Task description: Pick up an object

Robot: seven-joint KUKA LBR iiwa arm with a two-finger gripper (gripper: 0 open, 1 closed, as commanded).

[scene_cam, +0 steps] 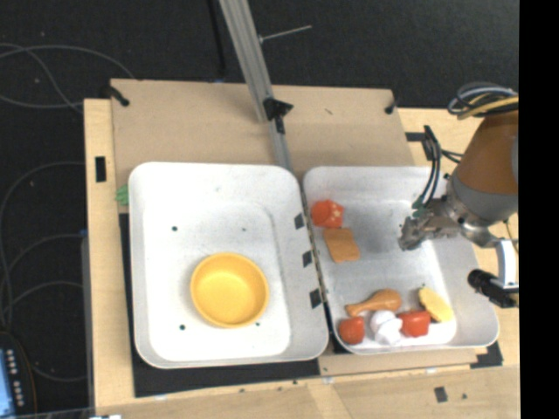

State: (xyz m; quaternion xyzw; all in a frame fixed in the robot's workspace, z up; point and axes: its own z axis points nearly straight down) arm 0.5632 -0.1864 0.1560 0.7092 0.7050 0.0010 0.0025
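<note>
Drumstick point(376, 303) lies lengthwise left-right, fat end right, tool point(412, 234) above.

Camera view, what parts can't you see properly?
- Gripper: small and blurred, so open or shut is unclear.
- White item in the right bin: crowded by red pieces, its shape is unclear.
- Arm: cut off at the right.
- Orange block: too small to identify.

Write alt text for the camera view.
A grey robot arm's pincer hangs over the right bin, which holds toy food: a tomato, bread and a pile along the near edge. The left bin holds a yellow bowl.
</note>
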